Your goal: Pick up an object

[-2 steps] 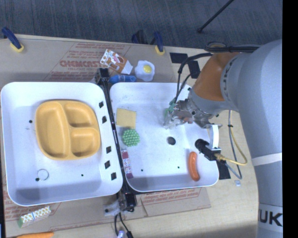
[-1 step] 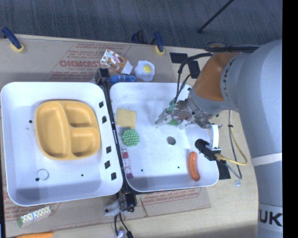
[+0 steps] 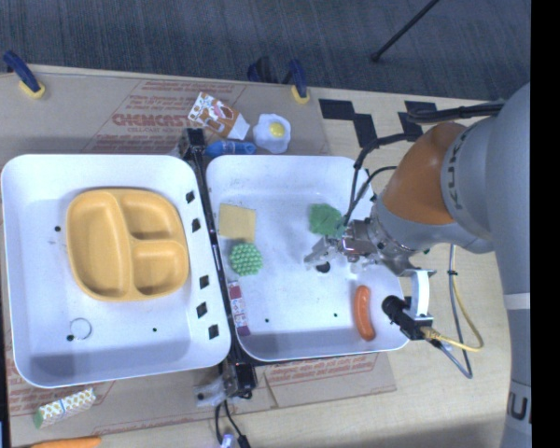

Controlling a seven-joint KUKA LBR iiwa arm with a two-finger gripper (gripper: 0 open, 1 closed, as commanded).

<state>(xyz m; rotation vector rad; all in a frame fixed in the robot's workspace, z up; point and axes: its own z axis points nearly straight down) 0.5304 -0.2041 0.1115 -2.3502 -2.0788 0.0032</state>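
1. Camera view: the gripper [image 3: 319,257] is hovering low over the floor of the right bin [image 3: 289,329], right of frame centre. Whether it is released or clenched cannot be told.
2. A green leafy piece [image 3: 325,218] is lying just above the gripper, apart from it.
3. A yellow block [image 3: 237,222] and a green bumpy ball [image 3: 245,259] are sitting at the bin's left side.
4. An orange sausage [image 3: 363,312] is lying at lower right, near the wall.
5. A yellow divided tray [image 3: 128,243] is resting in the left bin [image 3: 37,353].
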